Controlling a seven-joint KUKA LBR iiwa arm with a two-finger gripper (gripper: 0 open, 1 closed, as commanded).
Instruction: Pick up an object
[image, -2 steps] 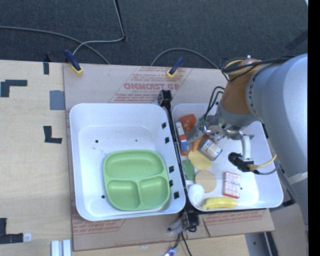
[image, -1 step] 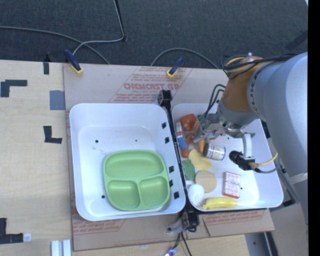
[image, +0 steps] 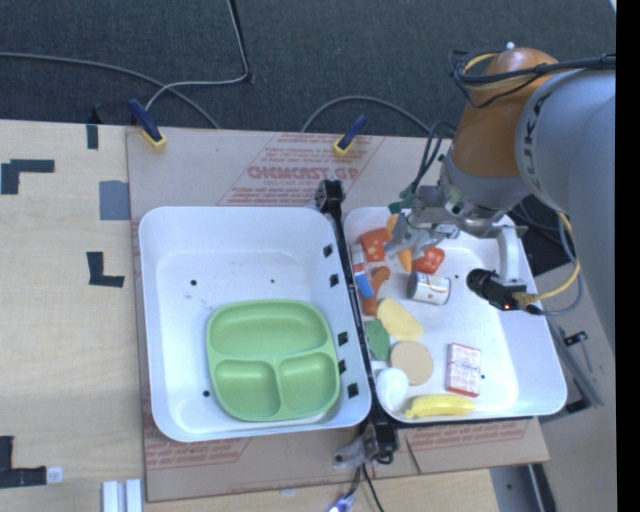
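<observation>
The arm is lowered over the upper part of the shallow white plastic bin on the right (image: 530, 385), with the gripper (image: 420, 232) among the small objects at roughly 11 o'clock of that bin; the step in hand appears to be the descent onto a candidate object, not the lift. The aperture of the gripper cannot be determined from this view, and no object is visibly held. The nearest candidates are the small red-orange block (image: 430, 260) directly below the gripper, the orange-red soft-looking piece (image: 373, 244) at its 9 o'clock, and the short white cylinder with a dark end (image: 432, 290) at its 6 o'clock. These items lie close together, so the next move probably calls for a centred closure on one item without nudging its neighbours, followed by a vertical lift. Further down the bin lie a pale yellow rounded oval item (image: 400, 320), a tan flat disc (image: 411, 362), a white egg-shaped object (image: 391, 384), a yellow banana-shaped toy (image: 440, 405) and a small red-and-white rectangular carton (image: 463, 368); smooth, rounded shapes are judged harder to grip than the boxy ones. The left-hand white bin (image: 165, 300) holds a matte green three-compartment plate (image: 272, 360) at its 5 o'clock. Both bins rest on a cardboard sheet (image: 290, 170) on the counter.
</observation>
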